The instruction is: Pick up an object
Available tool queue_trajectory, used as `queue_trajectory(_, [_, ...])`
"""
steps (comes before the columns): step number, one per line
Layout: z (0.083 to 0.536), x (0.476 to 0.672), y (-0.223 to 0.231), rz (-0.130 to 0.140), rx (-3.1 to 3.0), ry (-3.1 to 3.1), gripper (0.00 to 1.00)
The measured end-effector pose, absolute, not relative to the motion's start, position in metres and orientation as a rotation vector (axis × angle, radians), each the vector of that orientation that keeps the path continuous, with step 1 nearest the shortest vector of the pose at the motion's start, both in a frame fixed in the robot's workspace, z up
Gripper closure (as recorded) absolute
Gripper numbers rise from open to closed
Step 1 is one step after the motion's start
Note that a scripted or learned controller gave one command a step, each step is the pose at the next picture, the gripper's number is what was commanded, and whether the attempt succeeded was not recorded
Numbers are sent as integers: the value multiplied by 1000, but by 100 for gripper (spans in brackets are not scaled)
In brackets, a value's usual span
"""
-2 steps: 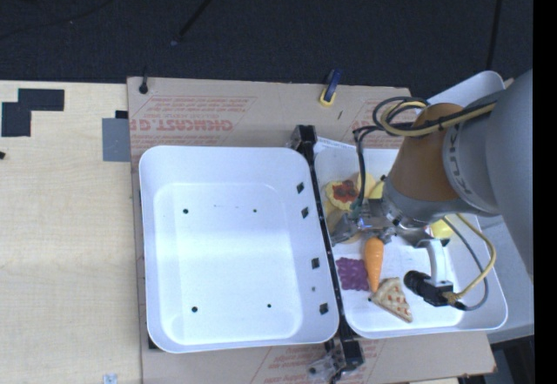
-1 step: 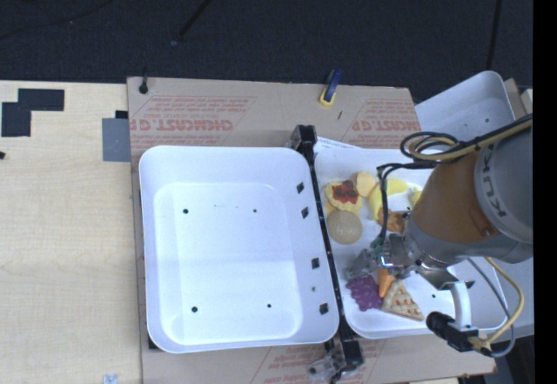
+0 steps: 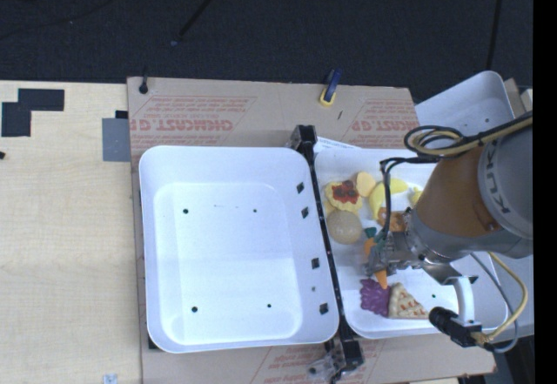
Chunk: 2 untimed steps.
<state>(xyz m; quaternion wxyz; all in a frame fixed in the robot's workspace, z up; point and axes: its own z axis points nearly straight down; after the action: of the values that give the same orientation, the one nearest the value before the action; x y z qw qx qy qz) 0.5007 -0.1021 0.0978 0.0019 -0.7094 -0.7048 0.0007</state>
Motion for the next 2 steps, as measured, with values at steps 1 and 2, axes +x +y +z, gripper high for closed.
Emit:
queue_trajectory(1, [193,566,-66,-11,-2220,-2233,100])
queue_trajectory(2, [187,508,-25,6,-2213,-2219,100])
